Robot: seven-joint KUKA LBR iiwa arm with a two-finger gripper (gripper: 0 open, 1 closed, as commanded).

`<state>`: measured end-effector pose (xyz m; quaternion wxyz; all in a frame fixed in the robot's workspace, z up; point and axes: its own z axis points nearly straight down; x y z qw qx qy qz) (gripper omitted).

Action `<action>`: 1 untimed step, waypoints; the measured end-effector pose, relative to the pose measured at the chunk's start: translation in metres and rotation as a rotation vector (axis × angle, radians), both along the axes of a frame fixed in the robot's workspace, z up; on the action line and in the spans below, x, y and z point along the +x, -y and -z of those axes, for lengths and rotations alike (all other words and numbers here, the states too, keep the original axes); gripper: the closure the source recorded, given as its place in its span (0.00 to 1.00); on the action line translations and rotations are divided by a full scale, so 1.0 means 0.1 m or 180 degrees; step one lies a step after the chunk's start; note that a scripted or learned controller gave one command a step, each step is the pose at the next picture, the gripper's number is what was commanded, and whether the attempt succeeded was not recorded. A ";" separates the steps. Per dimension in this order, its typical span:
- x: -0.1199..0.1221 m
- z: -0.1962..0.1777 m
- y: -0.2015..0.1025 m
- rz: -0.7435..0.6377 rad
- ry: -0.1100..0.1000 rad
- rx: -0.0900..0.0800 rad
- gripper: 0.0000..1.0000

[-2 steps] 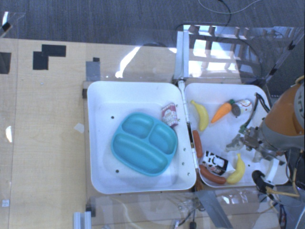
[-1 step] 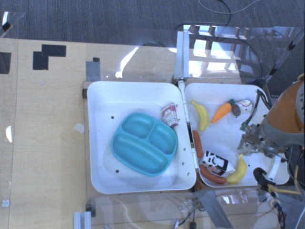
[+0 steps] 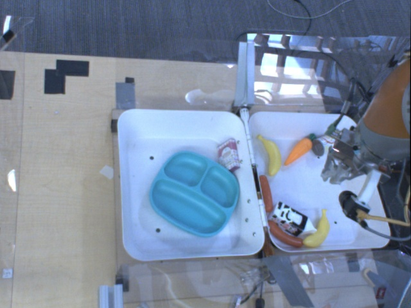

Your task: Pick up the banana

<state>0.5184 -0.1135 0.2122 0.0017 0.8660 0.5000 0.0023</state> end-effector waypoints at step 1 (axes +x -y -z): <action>0.00 0.00 0.00 0.0002 -0.0004 -0.0001 0.00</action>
